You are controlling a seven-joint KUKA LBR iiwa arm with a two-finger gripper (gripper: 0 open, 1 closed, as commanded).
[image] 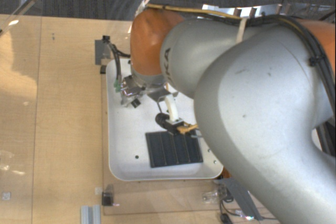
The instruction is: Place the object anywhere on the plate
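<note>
A dark grey ribbed square plate (173, 148) lies flat on the floor of the white bin (118, 165), near its front edge. My gripper (129, 96) hangs low over the bin's back left part, under the orange wrist band (149, 44), up and to the left of the plate and apart from it. From this angle the wrist hides the gripper's tip, so I cannot tell whether it holds anything. A small dark speck (137, 156) lies on the bin floor just left of the plate.
The grey arm (262, 113) covers the right side of the view and whatever lies beneath it. A black clamp (102, 52) sits at the bin's back left corner. Bare wooden bench (52, 113) spreads to the left.
</note>
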